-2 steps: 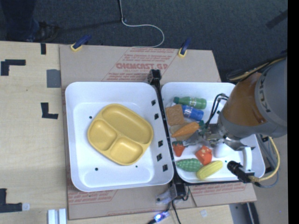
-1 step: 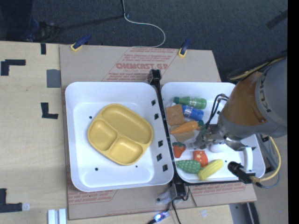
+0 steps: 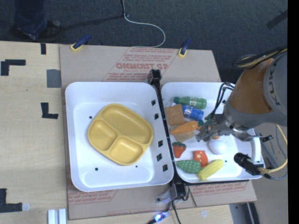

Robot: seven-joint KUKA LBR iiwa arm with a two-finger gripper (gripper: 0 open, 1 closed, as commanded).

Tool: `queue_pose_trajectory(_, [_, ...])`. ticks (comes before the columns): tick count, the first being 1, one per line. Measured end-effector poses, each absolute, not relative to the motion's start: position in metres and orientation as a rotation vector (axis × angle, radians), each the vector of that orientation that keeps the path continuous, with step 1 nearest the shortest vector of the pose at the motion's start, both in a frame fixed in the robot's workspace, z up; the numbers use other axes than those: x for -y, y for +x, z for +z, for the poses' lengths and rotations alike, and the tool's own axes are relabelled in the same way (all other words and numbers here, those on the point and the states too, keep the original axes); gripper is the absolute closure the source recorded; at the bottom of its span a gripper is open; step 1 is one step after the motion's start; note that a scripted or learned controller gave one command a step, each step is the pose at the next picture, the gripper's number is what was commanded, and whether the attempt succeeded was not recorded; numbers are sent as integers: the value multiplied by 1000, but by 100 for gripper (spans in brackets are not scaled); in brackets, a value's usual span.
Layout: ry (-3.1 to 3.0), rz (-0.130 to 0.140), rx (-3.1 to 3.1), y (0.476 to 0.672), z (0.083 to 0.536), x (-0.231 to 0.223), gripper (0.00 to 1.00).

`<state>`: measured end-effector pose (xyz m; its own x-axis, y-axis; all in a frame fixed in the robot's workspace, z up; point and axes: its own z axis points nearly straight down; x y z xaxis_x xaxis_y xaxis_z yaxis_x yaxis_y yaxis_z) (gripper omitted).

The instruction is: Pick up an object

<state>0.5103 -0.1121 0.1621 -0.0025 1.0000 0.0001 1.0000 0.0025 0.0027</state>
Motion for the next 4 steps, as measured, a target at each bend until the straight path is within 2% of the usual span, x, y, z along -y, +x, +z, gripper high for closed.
queue_pose_trajectory(1, [2217, 3, -2223, 515, 216, 102, 100])
queue_pose_trajectory(2, [2221, -1, -2224, 515, 224, 101, 100])
queue_pose_trajectory(3, [2217, -1, -2229, 537, 223, 63, 100])
queue_pose_trajectory(4, [2216, 0, -2230, 568, 212, 21, 100])
